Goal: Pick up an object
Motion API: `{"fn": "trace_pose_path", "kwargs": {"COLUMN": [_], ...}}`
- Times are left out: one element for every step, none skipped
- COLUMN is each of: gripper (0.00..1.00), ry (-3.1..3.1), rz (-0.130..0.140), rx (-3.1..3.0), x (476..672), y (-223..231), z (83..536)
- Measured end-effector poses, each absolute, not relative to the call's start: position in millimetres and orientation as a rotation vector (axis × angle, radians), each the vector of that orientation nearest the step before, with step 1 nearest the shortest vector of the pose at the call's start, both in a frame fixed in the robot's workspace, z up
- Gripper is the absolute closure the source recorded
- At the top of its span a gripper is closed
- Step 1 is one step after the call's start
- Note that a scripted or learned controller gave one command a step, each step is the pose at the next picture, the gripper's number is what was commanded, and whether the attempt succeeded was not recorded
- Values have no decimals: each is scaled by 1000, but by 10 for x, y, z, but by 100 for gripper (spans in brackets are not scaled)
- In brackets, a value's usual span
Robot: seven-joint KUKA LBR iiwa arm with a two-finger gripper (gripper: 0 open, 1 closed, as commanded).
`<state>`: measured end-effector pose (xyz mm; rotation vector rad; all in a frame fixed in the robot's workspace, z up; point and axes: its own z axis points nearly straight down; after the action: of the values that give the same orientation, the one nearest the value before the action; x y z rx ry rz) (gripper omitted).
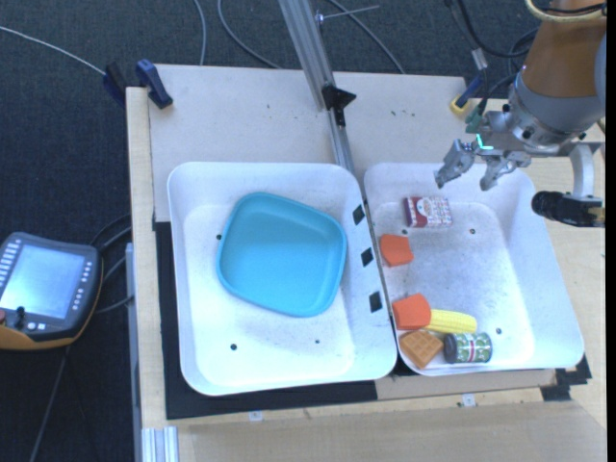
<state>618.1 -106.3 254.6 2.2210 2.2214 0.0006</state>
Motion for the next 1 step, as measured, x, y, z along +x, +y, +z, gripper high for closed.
{"fn": "trace_pose_path", "kwargs": {"gripper": [0], "ry": [2221], "rz": [0], "rx": [2221], "x": [6181], "y": [-1063], "z": [2545]}}
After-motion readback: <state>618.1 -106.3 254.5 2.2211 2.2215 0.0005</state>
